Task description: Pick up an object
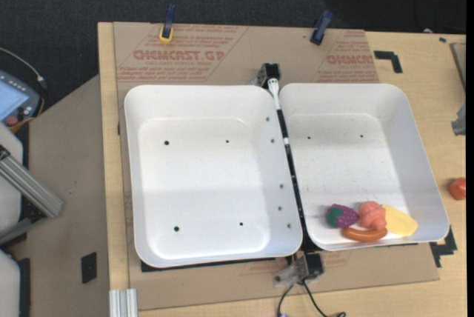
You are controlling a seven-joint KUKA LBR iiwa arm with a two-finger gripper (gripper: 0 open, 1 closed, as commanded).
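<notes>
Four small toy foods are sitting huddled in the near corner of the right bin: a purple grape bunch, an orange-pink lumpy piece, a yellow wedge and a red-orange sausage lying along the front of them. They are touching one another and crowding the bin's near wall. How wide the pincer is standing, or whether it has anything, I cannot tell. To my eye the grape bunch is offering the cleanest target — it sits at the open end of the cluster. Coming straight down, straddling one piece only, looks wisest — the bin wall is leaving little room.
</notes>
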